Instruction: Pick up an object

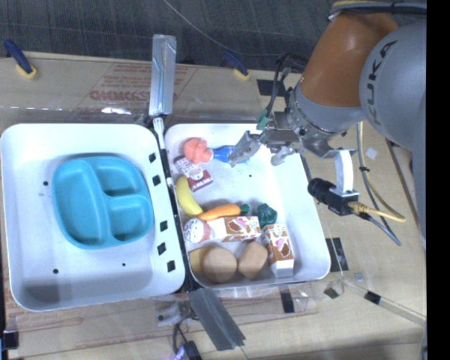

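Observation:
My gripper (261, 151) hangs over the far part of the right bin (304, 201), its two fingers spread apart and nothing between them: it is open. A small blue object (223, 154) lies just left of the left finger (244, 148), beside it and not held. Further left sit a pink toy (197, 150) and a small red and white box (195, 173). Toward the front of the bin lie a banana (184, 196), a carrot (220, 211), a green item (266, 214), a printed box (240, 229), a carton (280, 247) and two brown potatoes (219, 264).
The left bin (30, 268) holds a blue compartment tray (105, 199). A ridge with black clips (165, 208) divides the bins. The arm's orange band (345, 51) and a cable plug (334, 195) overhang the right bin's right rim. Bare white floor lies under the gripper.

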Robot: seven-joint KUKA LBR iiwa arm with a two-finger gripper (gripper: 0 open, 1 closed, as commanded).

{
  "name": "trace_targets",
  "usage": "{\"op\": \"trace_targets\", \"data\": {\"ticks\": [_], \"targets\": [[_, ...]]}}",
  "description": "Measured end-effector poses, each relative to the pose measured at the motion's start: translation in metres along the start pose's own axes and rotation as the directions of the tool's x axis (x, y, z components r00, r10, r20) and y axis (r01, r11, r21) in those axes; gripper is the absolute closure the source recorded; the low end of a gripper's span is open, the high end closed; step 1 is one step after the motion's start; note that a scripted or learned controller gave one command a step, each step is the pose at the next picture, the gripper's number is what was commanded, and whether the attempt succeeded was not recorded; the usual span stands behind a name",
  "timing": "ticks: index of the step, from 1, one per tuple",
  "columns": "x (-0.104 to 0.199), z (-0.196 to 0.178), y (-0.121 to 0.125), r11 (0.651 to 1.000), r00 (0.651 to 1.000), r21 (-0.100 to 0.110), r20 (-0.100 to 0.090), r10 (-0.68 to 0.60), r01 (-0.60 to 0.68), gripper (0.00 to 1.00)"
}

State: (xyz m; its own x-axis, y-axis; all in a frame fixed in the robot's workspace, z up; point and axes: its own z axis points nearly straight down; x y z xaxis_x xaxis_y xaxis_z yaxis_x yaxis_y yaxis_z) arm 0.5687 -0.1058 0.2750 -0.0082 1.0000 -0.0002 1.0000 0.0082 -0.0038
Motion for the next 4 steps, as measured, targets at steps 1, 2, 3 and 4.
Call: {"op": "trace_targets", "data": {"ticks": [1, 2, 3, 4], "targets": [[-0.008, 0.139, -0.064, 0.998, 0.998, 0.004, -0.002, -0.062, 0.062, 0.00], [-0.039, 0.178, -0.027, 0.995, 0.995, -0.016, -0.002, 0.103, -0.103, 0.00], [-0.039, 0.166, -0.025, 0.995, 0.995, -0.021, -0.002, 0.097, -0.097, 1.00], [0.039, 0.025, -0.018, 1.000, 1.000, -0.010, -0.001, -0.018, 0.018, 1.00]]}}
